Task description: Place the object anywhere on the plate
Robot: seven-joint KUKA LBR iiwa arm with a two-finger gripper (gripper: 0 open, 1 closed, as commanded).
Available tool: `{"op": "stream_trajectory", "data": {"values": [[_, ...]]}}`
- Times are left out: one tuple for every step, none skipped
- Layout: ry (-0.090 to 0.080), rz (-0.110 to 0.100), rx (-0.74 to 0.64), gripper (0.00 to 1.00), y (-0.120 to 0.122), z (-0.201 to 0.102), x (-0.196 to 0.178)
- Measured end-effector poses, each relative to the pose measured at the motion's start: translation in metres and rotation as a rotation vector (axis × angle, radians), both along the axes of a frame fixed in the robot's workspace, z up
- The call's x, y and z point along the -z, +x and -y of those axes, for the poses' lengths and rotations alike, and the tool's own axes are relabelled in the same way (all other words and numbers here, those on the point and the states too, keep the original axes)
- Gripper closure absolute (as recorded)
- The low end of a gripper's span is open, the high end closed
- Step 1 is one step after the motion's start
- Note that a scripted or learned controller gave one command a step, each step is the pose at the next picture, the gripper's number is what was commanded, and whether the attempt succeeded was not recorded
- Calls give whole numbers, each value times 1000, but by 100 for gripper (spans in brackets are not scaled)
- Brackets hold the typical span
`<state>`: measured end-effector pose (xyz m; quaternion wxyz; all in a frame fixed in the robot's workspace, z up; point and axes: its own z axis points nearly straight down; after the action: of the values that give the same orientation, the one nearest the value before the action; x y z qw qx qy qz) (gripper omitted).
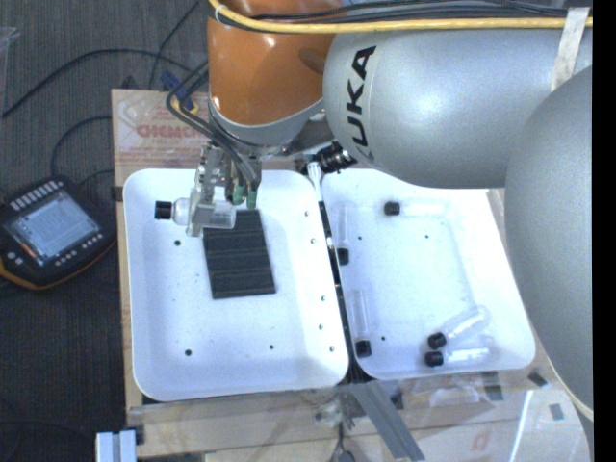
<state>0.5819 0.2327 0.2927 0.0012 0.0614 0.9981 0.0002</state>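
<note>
A dark ribbed rectangular plate (241, 255) lies flat in the left bin (164, 354), a little above its middle. My gripper (223, 203) hangs over the plate's upper left corner, under the orange wrist band. It is shut on a clear vial (197, 213) with a black cap. The vial lies level and crosswise between the fingers. Its capped end sticks out to the left, past the plate's edge. Its right end sits over the plate's top edge. I cannot tell how high the vial is above the plate.
The right bin (500, 287) holds several more clear black-capped vials: one near the top (414, 208), two at the lower right (460, 330), others along its left wall (354, 311). A teach pendant (50, 229) lies left of the bench. The arm's bulk covers the upper right.
</note>
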Motion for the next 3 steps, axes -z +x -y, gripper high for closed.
{"op": "stream_trajectory", "data": {"values": [[-1,-3,-89,100,-23,0,19],[0,0,-160,100,32,0,14],[2,2,-548,100,73,-1,23]]}}
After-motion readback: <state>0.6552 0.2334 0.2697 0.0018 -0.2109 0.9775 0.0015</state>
